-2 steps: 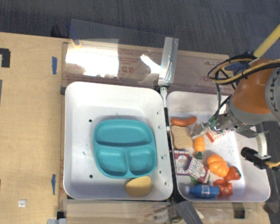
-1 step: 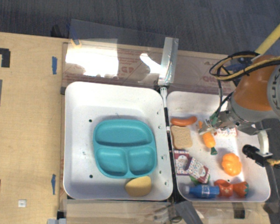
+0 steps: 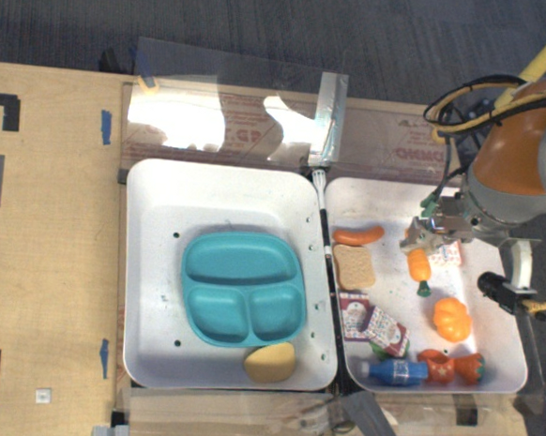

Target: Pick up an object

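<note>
My gripper (image 3: 431,227) hangs over the upper right part of the right bin (image 3: 515,368). Just below it lies a small orange carrot (image 3: 420,264) with a green stem, and beside that a white and red packet (image 3: 447,254). I cannot make out anything held in the gripper. The same bin also holds an orange pepper (image 3: 451,318), a sausage (image 3: 358,235), a bread slice (image 3: 354,266), a printed pouch (image 3: 375,326), a blue bottle (image 3: 397,371) and two red fruits (image 3: 454,366).
The left bin (image 3: 152,203) holds a teal divided plate (image 3: 241,285) and a yellow lump (image 3: 271,361) at its front edge. A clear plastic sheet (image 3: 225,115) lies behind the bins. The arm's orange band (image 3: 513,151) and cables stand over the right bin's far corner.
</note>
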You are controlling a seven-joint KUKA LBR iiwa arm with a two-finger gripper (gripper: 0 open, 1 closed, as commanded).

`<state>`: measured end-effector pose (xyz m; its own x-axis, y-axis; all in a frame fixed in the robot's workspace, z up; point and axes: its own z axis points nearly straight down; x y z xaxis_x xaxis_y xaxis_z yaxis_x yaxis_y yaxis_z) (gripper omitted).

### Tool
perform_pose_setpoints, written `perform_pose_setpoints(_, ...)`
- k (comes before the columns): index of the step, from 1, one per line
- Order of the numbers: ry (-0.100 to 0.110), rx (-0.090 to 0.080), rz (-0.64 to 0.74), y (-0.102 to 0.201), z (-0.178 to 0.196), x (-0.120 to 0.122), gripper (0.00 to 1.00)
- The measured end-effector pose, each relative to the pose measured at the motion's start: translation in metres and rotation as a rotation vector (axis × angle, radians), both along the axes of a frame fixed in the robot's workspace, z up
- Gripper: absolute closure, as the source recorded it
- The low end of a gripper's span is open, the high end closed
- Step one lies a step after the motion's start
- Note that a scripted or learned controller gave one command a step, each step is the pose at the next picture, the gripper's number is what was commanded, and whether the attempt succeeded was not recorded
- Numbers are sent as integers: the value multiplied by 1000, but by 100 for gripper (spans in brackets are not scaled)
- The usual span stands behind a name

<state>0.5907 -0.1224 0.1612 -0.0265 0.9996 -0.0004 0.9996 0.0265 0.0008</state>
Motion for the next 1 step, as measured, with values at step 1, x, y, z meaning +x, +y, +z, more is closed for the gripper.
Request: perform_pose_setpoints(1, -2, 2, 49, 52, 34, 43, 100)
